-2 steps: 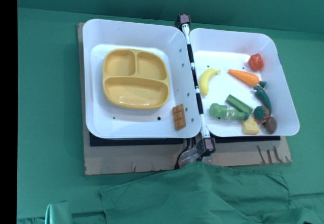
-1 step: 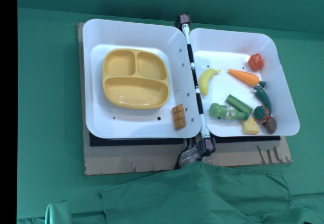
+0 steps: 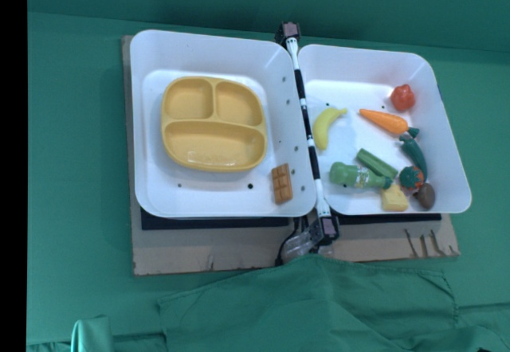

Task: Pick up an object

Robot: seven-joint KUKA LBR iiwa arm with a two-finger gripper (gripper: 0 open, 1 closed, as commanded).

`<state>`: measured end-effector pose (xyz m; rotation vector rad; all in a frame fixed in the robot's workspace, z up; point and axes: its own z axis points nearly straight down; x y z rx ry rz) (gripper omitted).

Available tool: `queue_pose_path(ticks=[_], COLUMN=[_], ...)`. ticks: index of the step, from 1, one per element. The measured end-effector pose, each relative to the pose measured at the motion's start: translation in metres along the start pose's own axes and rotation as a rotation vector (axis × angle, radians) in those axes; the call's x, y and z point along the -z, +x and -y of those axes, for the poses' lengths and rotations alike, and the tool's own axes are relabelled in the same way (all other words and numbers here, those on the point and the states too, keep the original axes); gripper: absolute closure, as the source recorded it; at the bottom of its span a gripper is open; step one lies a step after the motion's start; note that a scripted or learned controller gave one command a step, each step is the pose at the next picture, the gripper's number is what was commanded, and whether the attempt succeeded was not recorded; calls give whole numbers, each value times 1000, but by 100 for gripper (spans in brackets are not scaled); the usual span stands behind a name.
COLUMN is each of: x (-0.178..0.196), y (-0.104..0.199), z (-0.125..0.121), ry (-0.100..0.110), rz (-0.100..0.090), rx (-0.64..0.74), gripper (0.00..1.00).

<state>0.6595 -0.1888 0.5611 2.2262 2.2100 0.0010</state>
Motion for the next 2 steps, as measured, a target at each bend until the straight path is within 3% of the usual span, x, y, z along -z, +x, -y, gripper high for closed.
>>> queue_pose_path(ticks=[1, 2], x=[62, 72], y=[2, 19], z=[42, -20], ry=[-10, -8], rz=[2, 2], rx=[3, 7], gripper=[100, 100])
